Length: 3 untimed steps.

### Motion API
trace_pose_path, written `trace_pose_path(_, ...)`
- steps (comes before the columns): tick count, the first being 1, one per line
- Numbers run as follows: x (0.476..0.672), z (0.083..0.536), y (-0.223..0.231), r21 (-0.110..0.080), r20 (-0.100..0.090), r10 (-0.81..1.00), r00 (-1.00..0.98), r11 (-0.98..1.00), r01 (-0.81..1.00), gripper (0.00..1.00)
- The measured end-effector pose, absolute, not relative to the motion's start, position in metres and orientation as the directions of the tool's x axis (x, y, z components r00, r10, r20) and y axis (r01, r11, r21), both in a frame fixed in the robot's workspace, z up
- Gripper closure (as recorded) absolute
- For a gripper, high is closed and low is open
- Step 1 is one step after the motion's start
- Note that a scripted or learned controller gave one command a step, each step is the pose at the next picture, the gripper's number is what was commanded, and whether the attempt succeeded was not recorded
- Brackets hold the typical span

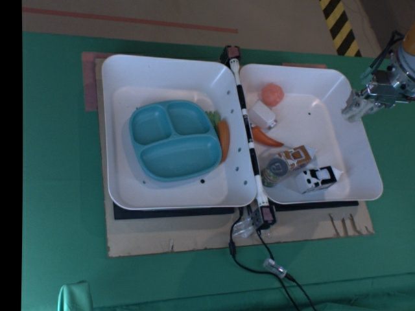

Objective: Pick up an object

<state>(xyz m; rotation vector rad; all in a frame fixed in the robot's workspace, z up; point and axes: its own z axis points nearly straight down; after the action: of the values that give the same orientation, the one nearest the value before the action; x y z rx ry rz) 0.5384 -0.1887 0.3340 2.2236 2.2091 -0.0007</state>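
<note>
My gripper (360, 105) hangs over the right rim of the right bin (353, 149), open, with nothing between its fingers. Left of it in that bin lie a pink-orange ball (272, 94), a small white block (264, 115), an orange pepper-like piece (266, 137), a brown and white carton (296, 155), a round tin (277, 168) and a black-and-white carton (318, 179). The gripper is well apart from all of them.
The left bin (123, 83) holds a teal divided plate (175, 140) and a toy carrot (223, 138) with green leaves against its right edge. A checkered divider bar (245, 118) runs between the bins. Cables (272, 267) trail over the green bench in front.
</note>
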Motion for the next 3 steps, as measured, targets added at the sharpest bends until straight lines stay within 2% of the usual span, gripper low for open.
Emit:
trace_pose_path(1,0.4671,0.3484,-0.1878,0.003,-0.003,1.0,0.006,-0.006,1.0,1.0)
trace_pose_path(3,0.4677,0.3393,-0.1878,0.004,-0.003,1.0,0.005,-0.005,1.0,1.0)
